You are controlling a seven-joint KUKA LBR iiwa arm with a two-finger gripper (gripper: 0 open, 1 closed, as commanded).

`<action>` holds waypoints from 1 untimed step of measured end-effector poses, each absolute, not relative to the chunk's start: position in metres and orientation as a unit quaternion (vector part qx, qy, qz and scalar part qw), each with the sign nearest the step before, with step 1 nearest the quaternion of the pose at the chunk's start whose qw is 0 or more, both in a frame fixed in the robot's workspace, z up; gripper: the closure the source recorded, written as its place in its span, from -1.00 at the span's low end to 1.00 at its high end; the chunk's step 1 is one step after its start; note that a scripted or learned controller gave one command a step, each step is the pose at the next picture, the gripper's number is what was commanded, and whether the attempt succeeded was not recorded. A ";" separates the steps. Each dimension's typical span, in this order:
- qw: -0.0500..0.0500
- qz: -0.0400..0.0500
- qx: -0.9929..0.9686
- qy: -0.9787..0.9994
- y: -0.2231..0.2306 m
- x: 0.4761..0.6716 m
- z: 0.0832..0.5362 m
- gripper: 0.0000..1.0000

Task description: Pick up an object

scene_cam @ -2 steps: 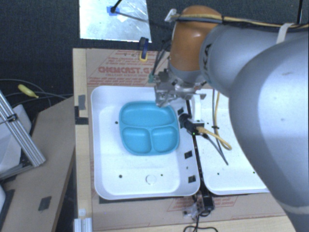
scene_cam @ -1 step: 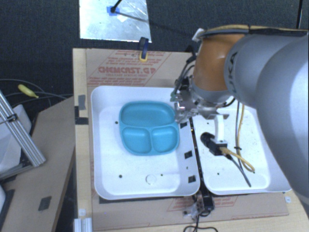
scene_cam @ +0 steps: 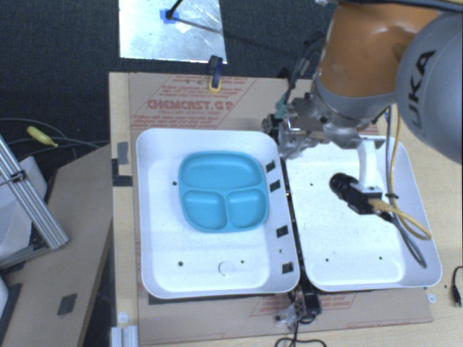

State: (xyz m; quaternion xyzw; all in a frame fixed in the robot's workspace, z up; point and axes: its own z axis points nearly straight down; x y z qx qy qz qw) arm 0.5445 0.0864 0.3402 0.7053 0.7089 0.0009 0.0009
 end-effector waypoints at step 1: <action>0.000 0.002 0.704 0.710 0.169 0.556 0.325 1.00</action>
